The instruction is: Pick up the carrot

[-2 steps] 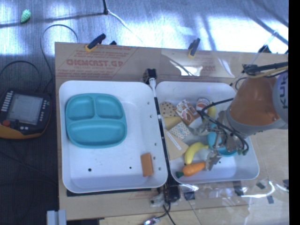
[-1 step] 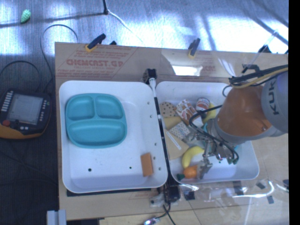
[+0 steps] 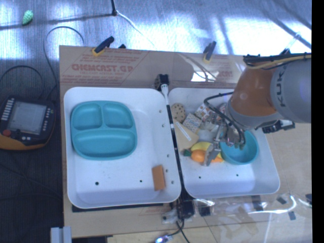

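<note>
1. While the table (image 3: 101, 67) carries two white bins side by side, the grey arm (image 3: 283, 92) with its orange band reaches in from the right over the right bin (image 3: 228, 184).
2. The left bin (image 3: 101, 184) holds a teal divided plate (image 3: 103, 129) at its left and a small orange-brown block (image 3: 158, 177) near its right front corner.
3. A blue bowl (image 3: 243, 153) sits at the right of the right bin, just beside the tool.
4. Printed packets (image 3: 195, 120) and a round brown cookie-like piece (image 3: 177, 111) lie at the far left of that bin.
5. The tool (image 3: 215, 153) points down, its dark fingers close together at the carrot (image 3: 202, 157); whether they clasp it I cannot tell.
6. The carrot lies near the bin's middle, touching a yellow piece (image 3: 201, 147) on its far side.
</note>
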